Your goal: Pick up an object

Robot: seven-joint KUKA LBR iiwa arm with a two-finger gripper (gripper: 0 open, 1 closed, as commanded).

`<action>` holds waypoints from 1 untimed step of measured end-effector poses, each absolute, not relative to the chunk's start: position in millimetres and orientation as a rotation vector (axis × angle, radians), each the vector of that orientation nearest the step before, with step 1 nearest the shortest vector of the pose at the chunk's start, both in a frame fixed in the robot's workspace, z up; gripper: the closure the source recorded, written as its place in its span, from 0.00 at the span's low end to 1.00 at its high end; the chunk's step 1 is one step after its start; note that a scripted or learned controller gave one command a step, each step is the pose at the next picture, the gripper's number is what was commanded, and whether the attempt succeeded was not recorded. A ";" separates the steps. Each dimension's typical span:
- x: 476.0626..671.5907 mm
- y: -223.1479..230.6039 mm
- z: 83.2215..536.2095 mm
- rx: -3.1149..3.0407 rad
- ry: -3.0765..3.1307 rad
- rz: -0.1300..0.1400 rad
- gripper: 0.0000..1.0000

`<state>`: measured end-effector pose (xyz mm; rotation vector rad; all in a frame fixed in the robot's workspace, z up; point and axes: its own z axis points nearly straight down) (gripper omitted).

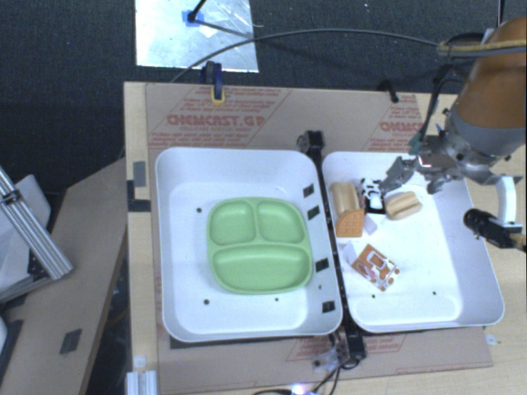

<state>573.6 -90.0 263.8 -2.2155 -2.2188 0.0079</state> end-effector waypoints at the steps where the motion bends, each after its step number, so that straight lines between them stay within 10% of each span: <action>1: 575.5 -89.9 268.7 -2.219 -2.226 -0.002 0.00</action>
